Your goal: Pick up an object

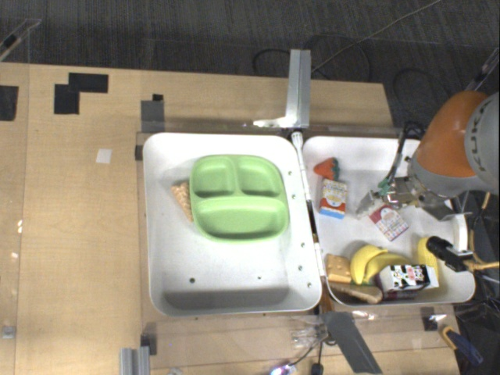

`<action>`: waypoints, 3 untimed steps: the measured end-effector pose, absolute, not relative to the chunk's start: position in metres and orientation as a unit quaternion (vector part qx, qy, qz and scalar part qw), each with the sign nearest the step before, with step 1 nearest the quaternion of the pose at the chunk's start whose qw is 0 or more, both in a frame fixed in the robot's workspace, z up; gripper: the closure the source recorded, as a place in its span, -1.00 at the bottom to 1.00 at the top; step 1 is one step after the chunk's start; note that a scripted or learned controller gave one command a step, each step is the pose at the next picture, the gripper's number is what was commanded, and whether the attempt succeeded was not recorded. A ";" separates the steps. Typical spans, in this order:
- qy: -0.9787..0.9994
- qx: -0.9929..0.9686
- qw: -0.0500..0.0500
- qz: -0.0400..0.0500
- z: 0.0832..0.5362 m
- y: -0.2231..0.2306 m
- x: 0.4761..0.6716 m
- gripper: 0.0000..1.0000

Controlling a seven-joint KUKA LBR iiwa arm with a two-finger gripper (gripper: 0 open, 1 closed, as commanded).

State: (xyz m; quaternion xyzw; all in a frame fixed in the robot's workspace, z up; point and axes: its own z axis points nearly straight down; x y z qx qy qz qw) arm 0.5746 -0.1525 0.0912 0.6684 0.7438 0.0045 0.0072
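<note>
Tool (380,200) hangs over the right bin (355,151), jaw state unclear, just above a small flat reddish-white packet (390,223) lying tilted.

Single fixed camera above the bench (78,233), looking down at a slant, both white bins (156,233) in view

A light wooden bench (70,233) stands on dark carpet (195,14).
</note>
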 end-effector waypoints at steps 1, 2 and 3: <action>0.744 0.668 0.008 0.007 0.103 -0.150 0.577 1.00; 0.751 0.660 0.002 0.002 0.159 -0.093 0.620 1.00; 0.768 0.641 0.002 0.002 0.218 -0.044 0.570 1.00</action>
